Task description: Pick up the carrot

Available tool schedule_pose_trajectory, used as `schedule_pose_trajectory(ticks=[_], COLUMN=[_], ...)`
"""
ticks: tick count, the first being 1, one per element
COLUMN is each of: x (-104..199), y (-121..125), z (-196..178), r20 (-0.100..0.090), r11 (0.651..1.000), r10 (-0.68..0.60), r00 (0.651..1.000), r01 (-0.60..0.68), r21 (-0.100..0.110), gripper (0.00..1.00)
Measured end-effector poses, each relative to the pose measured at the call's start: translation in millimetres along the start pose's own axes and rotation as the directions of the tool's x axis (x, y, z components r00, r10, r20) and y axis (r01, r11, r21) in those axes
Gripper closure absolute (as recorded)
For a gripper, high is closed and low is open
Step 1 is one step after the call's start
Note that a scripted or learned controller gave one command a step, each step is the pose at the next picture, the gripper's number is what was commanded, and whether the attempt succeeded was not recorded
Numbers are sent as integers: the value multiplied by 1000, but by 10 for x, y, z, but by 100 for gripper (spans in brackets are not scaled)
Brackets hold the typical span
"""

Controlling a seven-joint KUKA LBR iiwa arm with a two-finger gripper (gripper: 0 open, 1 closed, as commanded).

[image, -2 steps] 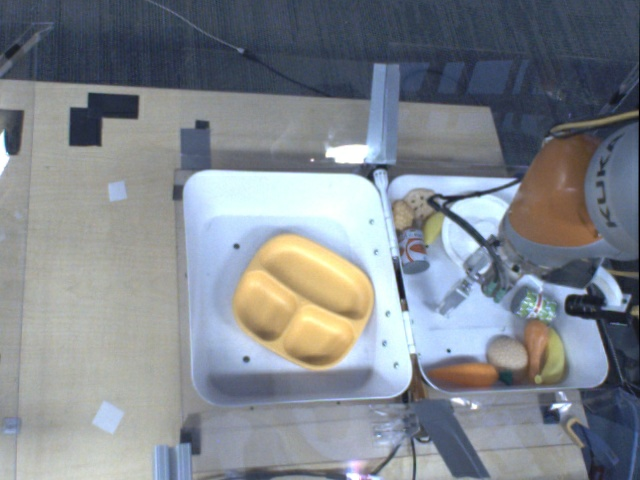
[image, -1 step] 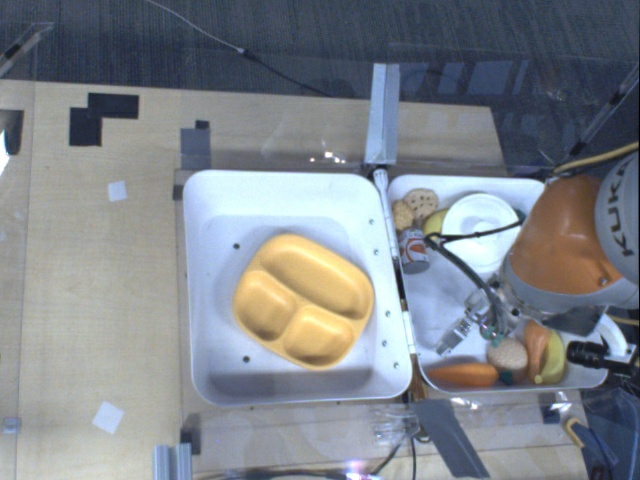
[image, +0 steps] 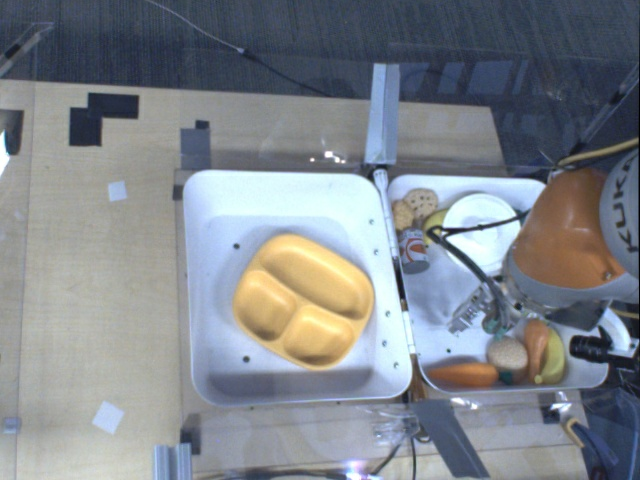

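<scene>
A: Item one, the table (image: 90,298) — what sits on it?

B: Two shallow white bins side by side. The left bin (image: 205,298) holds one yellow three-compartment plate (image: 303,299), lying near the middle.

A: And the right bin (image: 432,313)?

B: Several pieces. Cookies (image: 415,208) in the far left corner; a small red-and-white can (image: 415,251) just below them, against the left wall; a white round plate (image: 482,226) toward the far side.

A: The carrot (image: 463,374)?

B: Lying flat along the near wall of the right bin, long axis roughly parallel to that wall. To its right sit a brownish rounded item (image: 507,353), an orange tapered piece (image: 537,346) and a banana (image: 553,360), bunched in the near right corner.

A: Arm entry?

B: Grey with an orange band (image: 565,230), reaching in from the right over the right bin. The end effector (image: 478,311) hangs above the bin floor, just beyond the carrot and apart from it.

A: Finger state?

B: Cannot be told; the metal parts are too small and cluttered to read.
</scene>
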State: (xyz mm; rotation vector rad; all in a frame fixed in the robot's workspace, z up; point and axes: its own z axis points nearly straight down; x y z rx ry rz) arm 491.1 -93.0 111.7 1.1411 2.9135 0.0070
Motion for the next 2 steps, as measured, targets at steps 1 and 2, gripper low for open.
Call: schedule_pose_trajectory(ticks=[1, 2], x=[1, 2], y=[-1, -1], z=[2, 2], r20=[0, -1], r11=[1000, 1000], r10=[0, 0], r00=[1000, 1000], r01=[0, 0], r21=[0, 0], gripper=[0, 0])
